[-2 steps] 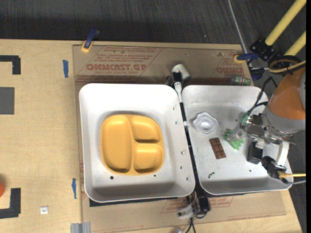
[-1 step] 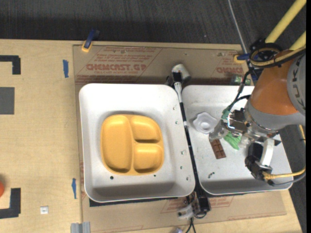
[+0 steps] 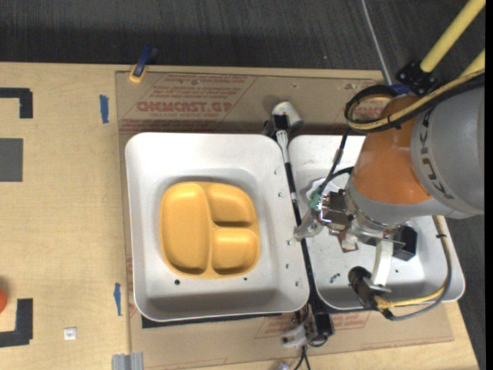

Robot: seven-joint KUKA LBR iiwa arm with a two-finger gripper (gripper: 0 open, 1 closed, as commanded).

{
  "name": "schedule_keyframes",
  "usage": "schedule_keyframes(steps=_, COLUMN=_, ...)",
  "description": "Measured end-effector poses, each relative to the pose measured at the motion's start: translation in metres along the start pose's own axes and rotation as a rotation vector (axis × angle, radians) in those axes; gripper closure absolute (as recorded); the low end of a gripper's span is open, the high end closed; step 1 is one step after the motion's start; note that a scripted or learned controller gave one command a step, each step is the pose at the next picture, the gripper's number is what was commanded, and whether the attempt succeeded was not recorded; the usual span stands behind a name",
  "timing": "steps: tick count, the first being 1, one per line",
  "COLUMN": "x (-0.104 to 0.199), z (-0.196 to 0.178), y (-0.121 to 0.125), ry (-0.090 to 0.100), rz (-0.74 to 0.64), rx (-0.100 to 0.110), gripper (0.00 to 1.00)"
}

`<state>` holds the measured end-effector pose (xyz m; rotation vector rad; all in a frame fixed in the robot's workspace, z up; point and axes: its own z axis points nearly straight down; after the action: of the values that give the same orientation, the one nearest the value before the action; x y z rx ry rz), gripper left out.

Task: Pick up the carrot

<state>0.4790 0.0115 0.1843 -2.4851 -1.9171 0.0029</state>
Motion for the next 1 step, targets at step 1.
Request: schedule_keyframes(steps=1, x=-0.0543, z=-0.0166, y=0.0744, ry=-0.001, rz=0.029, rx=-0.004, gripper=0.00)
